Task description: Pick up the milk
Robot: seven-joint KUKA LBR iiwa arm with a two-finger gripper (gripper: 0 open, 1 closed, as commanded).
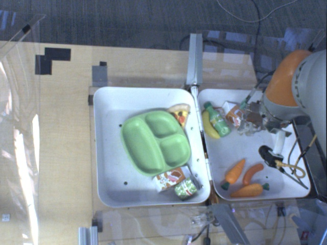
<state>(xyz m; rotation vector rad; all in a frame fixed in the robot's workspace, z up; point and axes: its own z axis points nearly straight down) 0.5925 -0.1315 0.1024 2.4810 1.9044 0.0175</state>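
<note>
A small white and orange carton (233, 115), which looks like the milk, lies at the back of the right bin (286, 193). My gripper (249, 120) hangs low right beside the carton, on its right, at the end of the grey arm with the orange band (284, 83). I cannot tell whether it touches the carton. A second white and orange carton (169, 178) lies in the left bin (104, 137), at the front edge of the green divided plate (156, 142).
A green bottle (216, 118) and a banana (209, 127) lie just left of the carton by the gripper. Three carrots (247, 190) sit at the right bin's front. A pizza slice (180, 111) and a green round item (185, 188) flank the plate. Black cables (278, 162) trail at the right.
</note>
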